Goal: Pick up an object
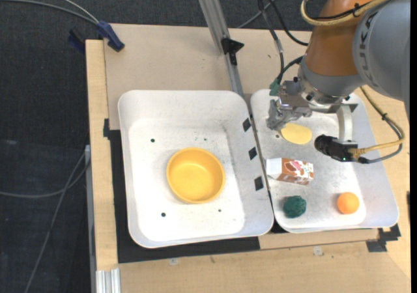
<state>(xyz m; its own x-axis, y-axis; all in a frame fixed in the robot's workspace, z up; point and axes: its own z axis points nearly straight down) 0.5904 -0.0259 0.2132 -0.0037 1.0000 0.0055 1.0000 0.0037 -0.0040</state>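
Hovering at right bin's (384, 217) far edge — pincer (281, 116).

The right bin (384, 210) carries four loose items. A pale yellow flat oval piece (298, 133) lies toward its 12 o'clock end, just beside the claw (280, 118). A small red-and-white carton (290, 171) lies on its side near the middle, by the 9 o'clock wall. A dark green ball (294, 206) sits at 7 o'clock, an orange ball (348, 203) at 5 o'clock. The left bin (140, 217) holds a yellow bowl (195, 174), upright, at its centre.
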